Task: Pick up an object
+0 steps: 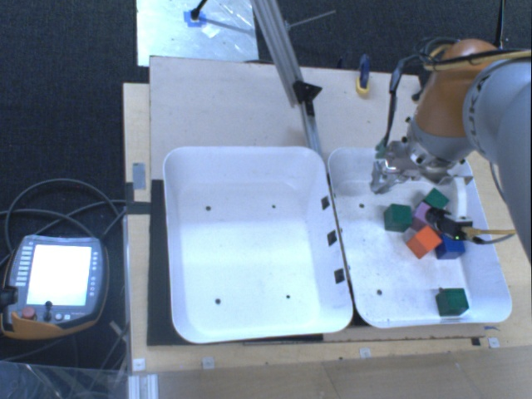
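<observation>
The gripper (384, 175) hangs over the upper part of the right bin (366, 298), and whether its fingers are spread or pressed together I cannot tell. Just below it sits a green cube (397, 217), beside an orange cube (424, 241), with 1 more green block (451, 302) near the bin's lower corner.

White bins (249, 160) hold green (397, 217), orange (424, 241), blue (450, 248) blocks.

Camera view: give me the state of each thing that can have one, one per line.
Gripper: over the right bin's far end, nothing seen between its fingers.
Right bin: holds loose blocks.
Orange block: lying in a cluster.
Lone green block: apart, near the front edge.
Teach pendant: screen lit.
</observation>
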{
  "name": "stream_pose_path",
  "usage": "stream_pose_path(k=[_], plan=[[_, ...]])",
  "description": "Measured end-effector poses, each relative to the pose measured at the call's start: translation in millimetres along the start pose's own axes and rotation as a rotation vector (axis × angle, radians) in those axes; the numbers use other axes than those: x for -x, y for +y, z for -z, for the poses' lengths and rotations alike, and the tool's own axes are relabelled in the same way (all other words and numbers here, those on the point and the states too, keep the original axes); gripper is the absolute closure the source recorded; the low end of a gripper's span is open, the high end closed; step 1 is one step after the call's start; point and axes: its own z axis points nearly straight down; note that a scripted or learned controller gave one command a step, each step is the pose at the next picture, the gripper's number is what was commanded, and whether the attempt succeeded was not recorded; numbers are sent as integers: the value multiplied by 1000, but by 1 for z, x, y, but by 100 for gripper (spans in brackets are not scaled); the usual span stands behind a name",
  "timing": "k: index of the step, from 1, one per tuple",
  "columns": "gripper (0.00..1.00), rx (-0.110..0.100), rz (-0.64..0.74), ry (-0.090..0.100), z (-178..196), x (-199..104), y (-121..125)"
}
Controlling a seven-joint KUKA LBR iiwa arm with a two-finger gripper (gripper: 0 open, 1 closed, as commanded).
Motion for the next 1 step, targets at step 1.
stream_pose_path(k=[1], plan=[[100,2,2,-1,49,6,9]])
